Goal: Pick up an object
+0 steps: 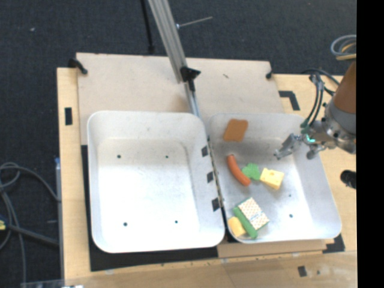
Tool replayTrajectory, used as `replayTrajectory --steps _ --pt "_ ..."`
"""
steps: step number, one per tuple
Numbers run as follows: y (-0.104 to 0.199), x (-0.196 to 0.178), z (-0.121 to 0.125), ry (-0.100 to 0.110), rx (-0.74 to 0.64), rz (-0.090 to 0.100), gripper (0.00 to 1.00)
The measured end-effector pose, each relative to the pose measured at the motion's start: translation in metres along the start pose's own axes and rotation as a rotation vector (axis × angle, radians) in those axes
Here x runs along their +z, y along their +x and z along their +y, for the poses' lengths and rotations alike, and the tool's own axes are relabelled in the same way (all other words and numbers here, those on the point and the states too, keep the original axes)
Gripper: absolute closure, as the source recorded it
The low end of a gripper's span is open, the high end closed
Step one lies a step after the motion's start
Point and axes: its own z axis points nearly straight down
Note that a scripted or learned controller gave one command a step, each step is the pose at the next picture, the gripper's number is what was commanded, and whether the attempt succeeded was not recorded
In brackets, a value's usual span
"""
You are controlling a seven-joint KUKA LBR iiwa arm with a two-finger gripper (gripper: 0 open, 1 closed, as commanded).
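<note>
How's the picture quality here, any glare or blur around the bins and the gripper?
Camera view: soft and grainy overall; the left bin is bright, nearly washed out; the gripper is blurry at the right bin; the toys cast faint shadows.

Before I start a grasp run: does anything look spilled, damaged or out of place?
Nothing stands out. All the items, like the orange block and yellow cheese wedge, lie inside the right bin.
</note>
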Motion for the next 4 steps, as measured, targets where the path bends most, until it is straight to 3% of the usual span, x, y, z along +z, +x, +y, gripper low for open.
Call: replayTrajectory --steps 1,3,4 --pt "0.0 -0.003 0.001 -0.004 -0.002 -0.002 0.0" --pt "0.007 0.103 -0.002 -0.005 0.006 -0.003 0.0" --pt "0.006 0.089 -0.001 -0.012 0.009 -0.004 1.0"
